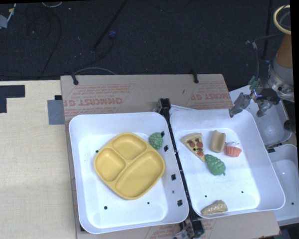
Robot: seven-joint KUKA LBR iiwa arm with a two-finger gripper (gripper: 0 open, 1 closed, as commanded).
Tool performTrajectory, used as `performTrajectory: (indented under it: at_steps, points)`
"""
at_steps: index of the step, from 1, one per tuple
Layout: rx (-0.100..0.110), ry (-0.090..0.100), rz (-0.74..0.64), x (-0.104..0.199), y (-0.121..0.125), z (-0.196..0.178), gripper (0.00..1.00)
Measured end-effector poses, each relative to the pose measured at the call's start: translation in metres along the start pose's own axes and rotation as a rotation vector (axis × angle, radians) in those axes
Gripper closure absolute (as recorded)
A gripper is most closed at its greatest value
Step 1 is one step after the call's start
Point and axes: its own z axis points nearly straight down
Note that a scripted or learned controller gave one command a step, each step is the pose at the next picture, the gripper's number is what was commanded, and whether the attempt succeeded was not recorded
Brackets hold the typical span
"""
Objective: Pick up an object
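Pizza slice (194, 145) lies in the right bin (273, 185), below-left of the gripper (248, 105), well apart. I note fingers spread, holding nothing. Risk: neighbouring bread piece (217, 141) and green toy (215, 165) crowd it; I could snag two or slip.

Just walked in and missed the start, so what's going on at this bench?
A robot arm is set to pick an object from two white bins. Its gripper hangs open and holding nothing over the right bin's far right corner. That bin holds a pizza slice, a green toy and other play food. The left bin holds a yellow divided plate.
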Motion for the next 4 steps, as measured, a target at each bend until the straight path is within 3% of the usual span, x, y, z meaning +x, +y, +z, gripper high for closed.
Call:
performTrajectory:
  at_steps: [1, 4]
  points:
    - [-0.012, -0.002, -0.003, 0.001, 0.002, -0.008, 0.00]
    - [-0.010, -0.002, -0.001, -0.008, 0.012, 0.127, 0.00]
